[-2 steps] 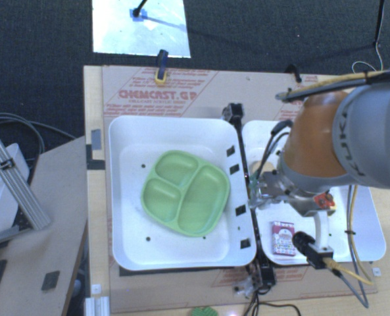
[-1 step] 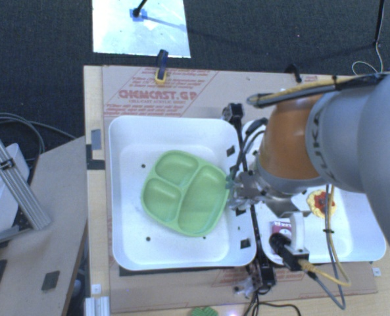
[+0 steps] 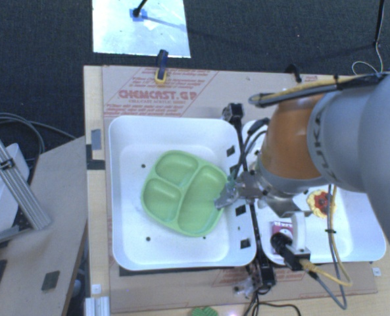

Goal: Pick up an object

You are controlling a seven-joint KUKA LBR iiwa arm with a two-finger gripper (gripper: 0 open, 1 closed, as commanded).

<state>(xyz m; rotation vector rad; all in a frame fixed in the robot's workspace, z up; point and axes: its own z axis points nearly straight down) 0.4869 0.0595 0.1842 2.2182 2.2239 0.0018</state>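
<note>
The hand (image 3: pixel 226 196) is at the right rim of the green tray (image 3: pixel 183 201); whether it grips I cannot tell. Pinch the rim firmly, then lift slowly.

A pale green three-compartment plastic plate (image 3: pixel 183 191) is seen in a shallow white plastic bin (image 3: pixel 132 245). A small red and yellow object (image 3: pixel 321 203) is shown in the other white bin (image 3: pixel 369 242).

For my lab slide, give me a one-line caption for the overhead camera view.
KUKA arm's gripper at the right edge of a green divided plate in the left white bin during a pick attempt.
</note>
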